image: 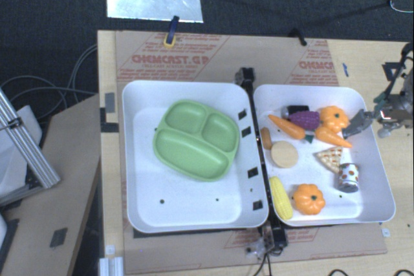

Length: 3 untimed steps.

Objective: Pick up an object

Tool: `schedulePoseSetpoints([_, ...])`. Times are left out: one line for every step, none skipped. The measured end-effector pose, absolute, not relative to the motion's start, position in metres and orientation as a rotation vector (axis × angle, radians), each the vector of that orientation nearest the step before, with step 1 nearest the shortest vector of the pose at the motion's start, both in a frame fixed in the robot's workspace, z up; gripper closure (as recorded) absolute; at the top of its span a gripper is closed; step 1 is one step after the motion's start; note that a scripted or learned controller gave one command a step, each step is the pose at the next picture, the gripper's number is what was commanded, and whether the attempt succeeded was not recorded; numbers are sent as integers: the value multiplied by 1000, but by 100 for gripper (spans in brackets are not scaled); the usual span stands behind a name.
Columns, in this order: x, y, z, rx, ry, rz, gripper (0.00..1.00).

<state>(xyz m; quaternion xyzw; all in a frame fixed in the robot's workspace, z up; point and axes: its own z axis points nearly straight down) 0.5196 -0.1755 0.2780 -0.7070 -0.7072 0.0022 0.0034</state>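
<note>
**Q:** Two bins are shown; what lies in each, largest item first?

**A:** The left bin (139, 203) holds a green divided plate (196, 139), resting toward its far half. The right bin (375, 200) holds the toy food. Taking the round cracker (284, 154) as landmark: beyond it lies a carrot (287, 127), with a purple grape bunch (304, 119) just right of that carrot. Farther right sits an orange pepper (334, 118), and a second carrot (332, 136) lies just below the pepper. Right of the cracker is a pizza slice (331, 158), and a small can (348, 178) lies on its side below the slice. Nearer the camera than the cracker are a corn cob (280, 196) and a small pumpkin (308, 198), side by side. Left of the cracker, against the bin wall, lies a small sausage (265, 138).

**Q:** And the gripper?

**A:** The gripper (358, 124) reaches in from the right, well right of the cracker, just beside the second carrot's tip. Whether its fingers are apart or together cannot be told; nothing is seen between them.
</note>
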Motion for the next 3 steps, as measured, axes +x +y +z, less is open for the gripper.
schedulePoseSetpoints([522,-175,283,-2219,-2226,-1,0])
schedulePoseSetpoints([532,-174,232,-2219,-2223,0,0])
schedulePoseSetpoints([532,-180,188,-2220,-2221,1,0])
